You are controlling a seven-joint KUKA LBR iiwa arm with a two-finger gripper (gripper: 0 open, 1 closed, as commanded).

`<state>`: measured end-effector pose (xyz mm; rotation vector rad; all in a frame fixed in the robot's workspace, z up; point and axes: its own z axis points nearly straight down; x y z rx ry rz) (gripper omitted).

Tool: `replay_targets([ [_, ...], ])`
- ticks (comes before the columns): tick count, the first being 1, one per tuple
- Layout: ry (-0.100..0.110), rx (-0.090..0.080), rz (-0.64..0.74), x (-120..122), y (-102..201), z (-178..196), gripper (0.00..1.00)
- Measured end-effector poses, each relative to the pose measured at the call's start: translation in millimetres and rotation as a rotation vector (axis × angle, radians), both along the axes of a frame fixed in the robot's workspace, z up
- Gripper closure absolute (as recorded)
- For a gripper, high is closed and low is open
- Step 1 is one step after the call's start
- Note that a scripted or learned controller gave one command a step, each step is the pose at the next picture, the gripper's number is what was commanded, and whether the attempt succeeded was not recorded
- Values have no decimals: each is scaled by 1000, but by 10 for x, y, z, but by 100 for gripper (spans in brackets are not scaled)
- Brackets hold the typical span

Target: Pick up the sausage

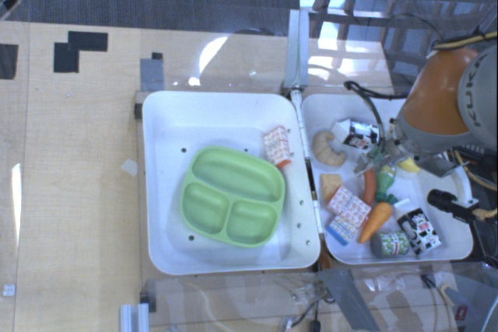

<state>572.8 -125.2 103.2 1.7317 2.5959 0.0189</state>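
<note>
Gripper [379, 159] low in right bin [459, 245], over sausage [369, 183] beside carrot [374, 221], finger state impossible to tell

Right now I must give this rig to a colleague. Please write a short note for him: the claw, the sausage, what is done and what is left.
Claw: low in the right bin, just above the sausage; open or shut cannot be told.
Sausage: lying in the right bin, between the croissant and the carrot, with other items crowded close around it.
Done: the arm has reached the sausage area.
Left: no grasp is visible, so gripping and lifting the sausage are both still to do. Watch the carrot, which has a similar colour.
</note>
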Motion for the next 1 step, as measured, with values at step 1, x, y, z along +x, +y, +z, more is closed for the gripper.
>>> replay_targets([
  [1,15,3,-182,284,-315,550,100],
])
